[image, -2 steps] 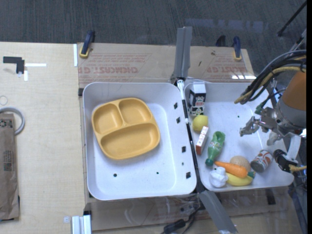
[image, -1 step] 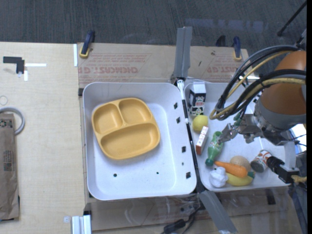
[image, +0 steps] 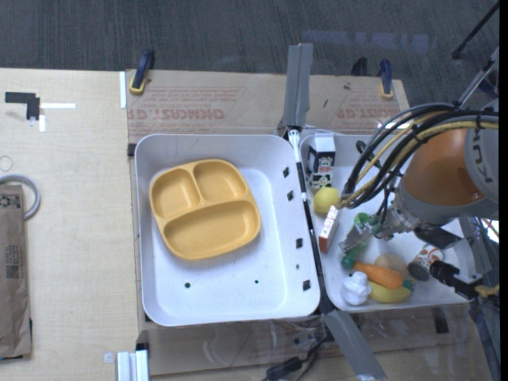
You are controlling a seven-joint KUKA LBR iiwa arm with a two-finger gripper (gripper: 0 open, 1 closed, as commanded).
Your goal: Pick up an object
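Yellow divided plate (image: 205, 209) lies in the left white bin (image: 230, 296), three compartments, tilted a little, sole item on that floor; well apart from the arm

Right white bin (image: 349, 143) holds the clutter. Along its left wall: small black-and-white carton (image: 321, 159) at the far end, yellow lemon-like ball (image: 325, 200) just below it, red-and-white packet (image: 328, 230) beside the divider. Near the front: orange carrot (image: 380, 275) lying across a yellow banana-like piece (image: 390, 294), white lump (image: 355, 290) just left of them, pale round item (image: 389, 262) behind the carrot. Red-and-white tube with dark cap (image: 426, 262) to the right

Arm's orange band (image: 441, 173) and cable bundle (image: 389, 153) hang over the bin's middle and cover what is beneath. Gripper (image: 367, 230) low among the items, close to a green object (image: 355, 248); fingers hidden by the wrist, state of the tool cannot be told, no object seen between them

Brown paper bag (image: 14, 268) at the bench's left edge
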